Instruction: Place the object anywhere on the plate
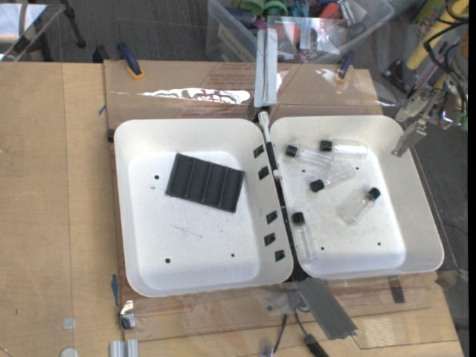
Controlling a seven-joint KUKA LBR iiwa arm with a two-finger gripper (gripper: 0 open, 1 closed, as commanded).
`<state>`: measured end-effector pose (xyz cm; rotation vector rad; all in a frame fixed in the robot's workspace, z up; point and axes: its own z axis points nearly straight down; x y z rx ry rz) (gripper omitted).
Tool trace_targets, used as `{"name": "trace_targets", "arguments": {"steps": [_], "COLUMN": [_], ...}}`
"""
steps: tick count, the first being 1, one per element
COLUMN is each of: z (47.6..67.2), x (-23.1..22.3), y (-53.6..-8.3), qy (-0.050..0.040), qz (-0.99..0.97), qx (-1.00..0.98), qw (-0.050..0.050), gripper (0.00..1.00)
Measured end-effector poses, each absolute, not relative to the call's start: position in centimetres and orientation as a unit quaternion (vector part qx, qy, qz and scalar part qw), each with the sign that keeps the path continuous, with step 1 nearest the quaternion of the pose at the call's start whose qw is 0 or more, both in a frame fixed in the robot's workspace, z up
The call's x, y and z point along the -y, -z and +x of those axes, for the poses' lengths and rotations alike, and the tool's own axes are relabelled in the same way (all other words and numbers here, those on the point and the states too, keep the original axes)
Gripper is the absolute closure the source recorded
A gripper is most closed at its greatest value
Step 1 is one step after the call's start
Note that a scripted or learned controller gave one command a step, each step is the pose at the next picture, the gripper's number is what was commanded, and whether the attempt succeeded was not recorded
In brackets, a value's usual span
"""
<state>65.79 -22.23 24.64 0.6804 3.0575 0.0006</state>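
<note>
**Vials in the right bin, plate bare in the left**

From my seat, the left side of the wooden desk (44, 199) lies open. A blue-and-orange clamp (132, 64) sits at the back corner of the brown sheet under the bins.

The left bin (141, 266) holds the plate (205, 182), a dark, ribbed rectangle. It lies flat and slightly skewed in the bin's far half, and nothing rests on it.

Along the seam where the two bins meet I see a row of small black clips (269, 216).

The right bin (416, 244) holds the objects, which are clear vials with black caps, all lying on their sides:
- One vial (303, 238) lies just beside the seam, cap towards the back.
- A second vial (305, 155) lies near the far wall.
- A third vial (344, 150) lies close to the second one's right.
- A fourth vial (335, 175) lies just in front of those two, with its cap pointing down-left.
- A fifth vial (357, 207) lies apart from the rest, towards the right.

Behind the bins stands a clear tub (297, 10) of colourful odds and ends.

The gripper (405, 141) hangs over the right bin's far right corner, away from every vial. I cannot tell whether it is spread or closed, and I see nothing in it.
</note>
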Motion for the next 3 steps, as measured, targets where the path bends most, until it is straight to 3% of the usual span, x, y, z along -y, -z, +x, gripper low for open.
{"name": "trace_targets", "arguments": {"steps": [1, 2, 3], "z": [65.4, 66.2, 65.8], "x": [22.1, 22.1, 22.1], "y": [-24.9, -25.2, -27.7], "qy": [-0.0002, 0.0002, 0.0005], "qz": [0.154, 0.078, 0.037], "qx": [-0.988, -0.997, -0.999], "qw": [0.003, 0.005, 0.005], "gripper": [0.00, 0.00, 0.00]}}
